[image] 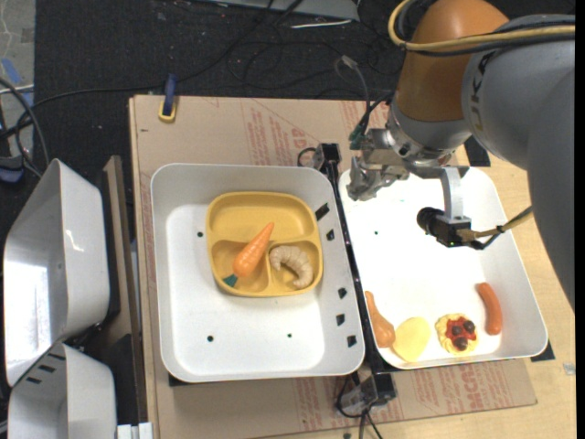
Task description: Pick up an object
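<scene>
Two white bins (183, 337) sit side by side; gripper (366, 179) state unclear above the right one.

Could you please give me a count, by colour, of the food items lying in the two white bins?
Orange: 3, namely carrot, sausage, drumstick-like piece
Pale yellow: 1, round piece
Beige: 1, shrimp
Yellow with red and dark toppings: 1, small tart
Total: 6

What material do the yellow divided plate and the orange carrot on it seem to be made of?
The yellow divided plate looks like moulded plastic: uniform colour, rounded ridges, a soft sheen. The orange carrot is probably a plastic toy, being smooth and evenly coloured, though rubber is possible.
</scene>
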`<state>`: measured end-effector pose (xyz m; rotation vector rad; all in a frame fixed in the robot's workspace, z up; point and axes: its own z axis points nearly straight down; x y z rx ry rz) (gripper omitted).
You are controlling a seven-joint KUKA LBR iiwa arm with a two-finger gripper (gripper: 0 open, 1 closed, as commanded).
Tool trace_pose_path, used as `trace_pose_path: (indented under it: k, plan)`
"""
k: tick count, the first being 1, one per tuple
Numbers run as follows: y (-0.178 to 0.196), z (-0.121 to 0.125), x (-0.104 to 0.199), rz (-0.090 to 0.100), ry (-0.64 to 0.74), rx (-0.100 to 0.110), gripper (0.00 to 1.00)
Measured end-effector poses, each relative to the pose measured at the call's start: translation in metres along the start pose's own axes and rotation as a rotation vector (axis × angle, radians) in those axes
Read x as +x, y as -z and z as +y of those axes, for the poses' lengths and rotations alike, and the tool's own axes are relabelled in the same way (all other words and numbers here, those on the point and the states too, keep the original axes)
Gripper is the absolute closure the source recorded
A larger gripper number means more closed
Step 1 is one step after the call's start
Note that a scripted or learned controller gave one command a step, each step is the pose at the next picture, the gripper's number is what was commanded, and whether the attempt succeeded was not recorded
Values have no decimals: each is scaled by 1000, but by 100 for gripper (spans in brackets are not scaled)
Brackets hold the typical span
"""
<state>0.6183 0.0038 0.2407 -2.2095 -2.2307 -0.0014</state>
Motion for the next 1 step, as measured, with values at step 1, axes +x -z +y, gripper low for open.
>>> trace_pose_path:
  k: [1]
  plan:
    - [-12,10,53,-1,-1,-1,100]
